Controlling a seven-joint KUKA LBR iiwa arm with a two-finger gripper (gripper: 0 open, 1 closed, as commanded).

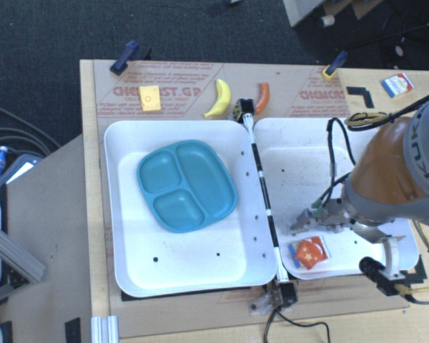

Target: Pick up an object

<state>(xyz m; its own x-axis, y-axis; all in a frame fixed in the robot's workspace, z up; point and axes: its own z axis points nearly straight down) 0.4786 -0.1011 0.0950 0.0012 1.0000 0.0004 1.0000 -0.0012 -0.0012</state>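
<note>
Reaching in over the right bin (286, 138), the grey arm with its orange band ends in a gripper (305, 222) low above the bin floor. Its metal fingers point toward the divider between the two bins, but the wrist and cabling crowd them, and I cannot tell whether the jaws are spread or pressed together. Nothing shows pinched between them.

Just below the jaws, toward the near wall of the same bin, lies a small red and orange packet (310, 253) on a white backing, flat on the floor and apart from the fingertips.

Well to the other side of the jaws, past the divider, the left bin (121, 213) holds a teal divided plate (186, 184) with three compartments, sitting toward the far half of that bin.

Beyond the bins, on the bench's cardboard strip, sit a yellow banana (219, 99), an orange carrot-like piece (262, 97) and a small yellow block (149, 99).
</note>
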